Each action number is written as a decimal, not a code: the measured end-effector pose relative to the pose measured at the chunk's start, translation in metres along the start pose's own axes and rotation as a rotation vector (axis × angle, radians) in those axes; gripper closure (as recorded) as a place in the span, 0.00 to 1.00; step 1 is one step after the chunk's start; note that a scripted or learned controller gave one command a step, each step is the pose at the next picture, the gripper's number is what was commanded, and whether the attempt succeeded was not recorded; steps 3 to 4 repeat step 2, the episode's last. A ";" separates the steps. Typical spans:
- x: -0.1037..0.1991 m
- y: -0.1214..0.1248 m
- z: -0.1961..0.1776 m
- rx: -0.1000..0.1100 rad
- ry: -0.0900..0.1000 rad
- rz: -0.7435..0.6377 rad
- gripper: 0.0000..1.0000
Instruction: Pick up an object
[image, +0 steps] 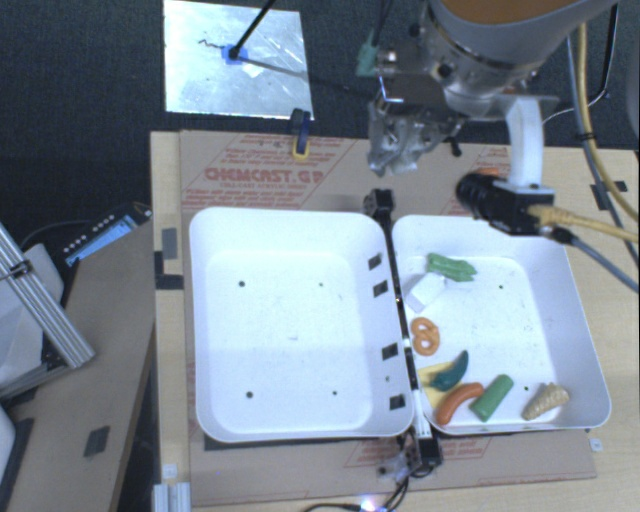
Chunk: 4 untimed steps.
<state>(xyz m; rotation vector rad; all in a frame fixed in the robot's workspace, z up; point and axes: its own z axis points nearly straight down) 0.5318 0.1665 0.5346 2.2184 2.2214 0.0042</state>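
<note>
My gripper (395, 150) hangs high above the bench, over the far end of the divider between the two bins, with nothing visible under it. The right bin (580, 330) holds several small objects: a green pepper-like piece (451, 266) near the back, a white card (424, 292), an orange pretzel (425, 335), a teal curved piece (455, 368) over a yellow one (433, 375), an orange sausage (457, 401), a green cylinder (492, 396) and a beige cone (545, 401) at the front.
The left bin (290, 320) sits beside the right one, joined by a black clipped divider (395, 300). Cardboard lies beneath both bins. A yellow clamp (300, 135) stands at the back, with cables at the right and a metal frame at the far left.
</note>
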 end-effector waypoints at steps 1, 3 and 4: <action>0.025 -0.047 -0.001 0.003 0.002 -0.006 1.00; -0.013 0.047 0.001 0.000 -0.002 0.005 1.00; -0.013 0.047 0.001 0.000 -0.002 0.005 1.00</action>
